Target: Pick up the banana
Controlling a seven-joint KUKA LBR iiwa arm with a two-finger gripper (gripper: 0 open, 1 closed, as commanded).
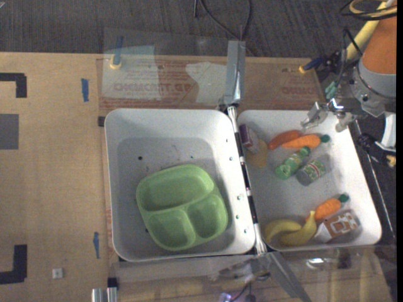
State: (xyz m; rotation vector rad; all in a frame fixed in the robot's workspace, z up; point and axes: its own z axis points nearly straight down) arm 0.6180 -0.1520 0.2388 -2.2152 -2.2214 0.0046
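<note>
Yellow and curved, the banana (291, 231) lies at the near edge of the right bin (362, 162), close to the divider between the two bins. Its tip touches or nearly touches a small orange carrot (330, 207), and a little carton (342, 224) sits just beside that. The claw (327, 113) hangs at the far right corner of the same bin, well apart from the banana, with nothing between its fingers; whether they stand wide or narrow, I cannot tell at this angle. By my judgement the pick has not begun: the arm must cross the bin toward its near side and come down over the fruit.

Several things could spoil that. A long carrot (304, 141), a reddish sausage-like piece (283, 138), a green bottle (292, 162) and a grey can (312, 171) lie between the claw and its target, so a low sweep would likely knock them about. The banana rests against the bin's near wall, leaving little room for a finger on that side; a finger landing on the rim would stop the descent short. Its curve and smooth skin mean a grip near one end may let it swivel or slip out. Closing near the tip risks catching the small carrot instead. The left bin (119, 168) holds a green divided tray (182, 206) and plays no part here.
</note>
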